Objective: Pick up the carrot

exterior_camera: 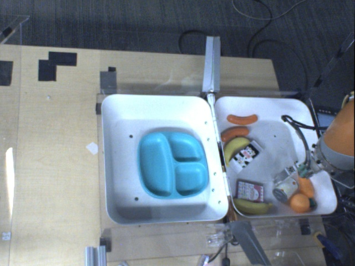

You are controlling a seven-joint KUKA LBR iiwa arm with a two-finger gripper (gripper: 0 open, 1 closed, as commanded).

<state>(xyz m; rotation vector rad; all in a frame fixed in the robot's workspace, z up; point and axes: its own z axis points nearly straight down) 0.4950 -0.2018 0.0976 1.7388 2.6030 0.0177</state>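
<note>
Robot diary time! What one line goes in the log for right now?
arm: over right bin | gripper: low, beside carrot | carrot: in bin, near orange and can | left bin: blue tray

Even overhead light, mild glare on the white bins, slightly soft focus.

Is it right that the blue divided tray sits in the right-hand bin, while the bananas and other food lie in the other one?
Not quite. The camera view shows the blue divided tray in the left bin, on its own. The bananas and other food lie in the right bin, where the arm reaches in.
</note>
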